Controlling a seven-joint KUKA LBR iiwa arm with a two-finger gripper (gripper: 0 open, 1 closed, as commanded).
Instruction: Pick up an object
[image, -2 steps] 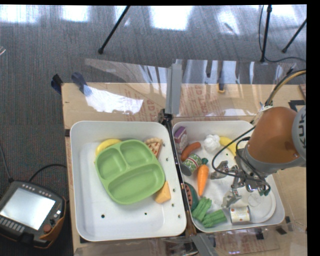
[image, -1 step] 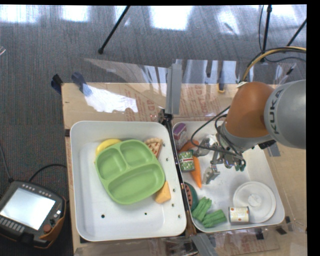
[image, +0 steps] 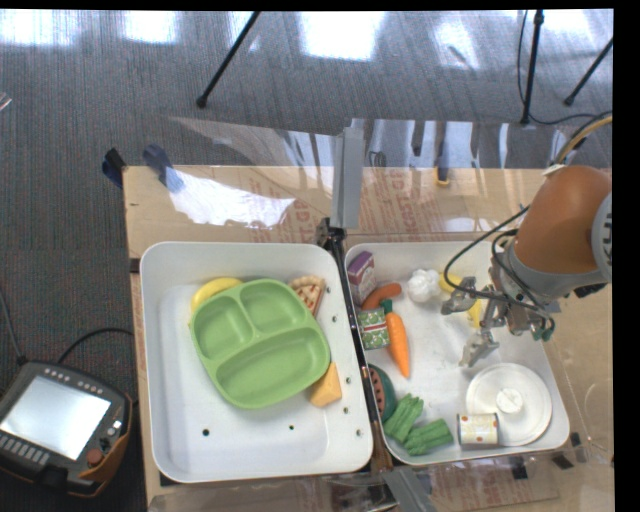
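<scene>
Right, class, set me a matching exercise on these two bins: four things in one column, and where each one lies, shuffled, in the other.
Things
1. green divided tray
2. carrot
3. white plate
4. green pea pods

Places
A. right bin, near right corner
B. left bin, middle
C. right bin, near edge, left of the small can
D. right bin, towards its left side

Pairs: 1-B, 2-D, 3-A, 4-C
</scene>
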